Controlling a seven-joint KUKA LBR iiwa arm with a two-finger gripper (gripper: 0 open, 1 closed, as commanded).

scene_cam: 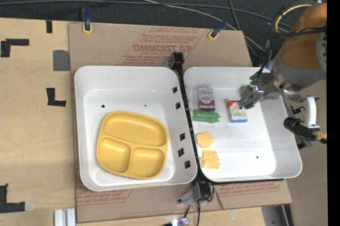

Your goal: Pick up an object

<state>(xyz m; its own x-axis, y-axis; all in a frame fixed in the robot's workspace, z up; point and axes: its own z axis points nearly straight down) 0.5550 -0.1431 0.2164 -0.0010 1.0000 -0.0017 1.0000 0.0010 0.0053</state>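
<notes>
The right bin [265,164] holds several small things. A purple and white packet [205,97] lies near its left wall, with a green piece [206,116] just below it. A small red, white and blue box [237,111] lies near the middle. Two yellow pieces sit lower left, a rounded one [204,139] and a squarer one [210,159]. My gripper [247,100] hangs at the box's upper right, close above it, with the grey and orange arm [300,55] behind.
The left bin [87,87] holds a yellow divided tray [132,144]. A black divider [183,113] runs between the bins. Cables cross the dark surface beyond the bench. Bare floor lies in the right bin's lower right.
</notes>
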